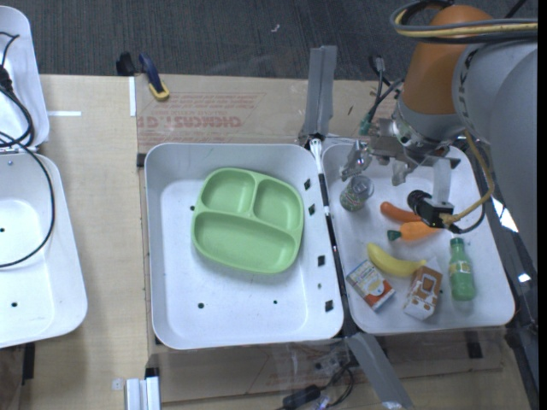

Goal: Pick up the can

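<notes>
Can (pixel 355 192) upright at far-left of right bin (pixel 489 310), against the left wall. Gripper (pixel 377 162) hanging just above, slightly right and far of it; finger state unclear, cannot tell. Needs short drop, small shift left and near. Carrot (pixel 400 213) close on the right.

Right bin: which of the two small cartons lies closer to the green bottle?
The brown-and-white carton, lying just beside the green bottle near the bin's front edge. The orange-and-white carton sits further left, beyond the banana.
</notes>
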{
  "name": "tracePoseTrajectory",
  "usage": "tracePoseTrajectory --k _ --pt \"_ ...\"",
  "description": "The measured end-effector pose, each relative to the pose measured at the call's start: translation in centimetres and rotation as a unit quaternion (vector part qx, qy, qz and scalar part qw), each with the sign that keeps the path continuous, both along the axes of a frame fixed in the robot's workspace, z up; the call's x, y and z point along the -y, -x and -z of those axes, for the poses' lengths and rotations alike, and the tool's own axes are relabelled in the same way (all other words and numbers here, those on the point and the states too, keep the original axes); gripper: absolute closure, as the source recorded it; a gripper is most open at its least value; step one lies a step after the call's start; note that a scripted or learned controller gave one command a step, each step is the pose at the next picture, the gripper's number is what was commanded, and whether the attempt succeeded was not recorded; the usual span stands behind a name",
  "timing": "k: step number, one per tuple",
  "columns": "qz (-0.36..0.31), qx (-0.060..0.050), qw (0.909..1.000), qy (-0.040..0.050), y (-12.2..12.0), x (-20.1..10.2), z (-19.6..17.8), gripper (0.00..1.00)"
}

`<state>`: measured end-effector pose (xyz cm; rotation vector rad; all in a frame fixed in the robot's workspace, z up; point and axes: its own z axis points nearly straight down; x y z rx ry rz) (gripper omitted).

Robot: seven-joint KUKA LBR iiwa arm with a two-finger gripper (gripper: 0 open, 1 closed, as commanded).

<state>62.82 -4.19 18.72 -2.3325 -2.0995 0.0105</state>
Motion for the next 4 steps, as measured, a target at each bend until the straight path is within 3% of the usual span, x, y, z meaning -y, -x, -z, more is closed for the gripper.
tracePoseTrajectory --k 1,2,3,4 --pt "0.0 0.0 1.0 0.0 0.0 0.0 0.0 0.0" --pt "0.053 0.01 0.9986 -0.0012 1.5 5.5 5.4 0.0" --pt "0.059 0.022 0.998 -0.0025 1.3 5.0 6.3 0.0" --pt "0.125 0.029 0.9917 -0.0052 -0.3 4.9 6.6 0.0"
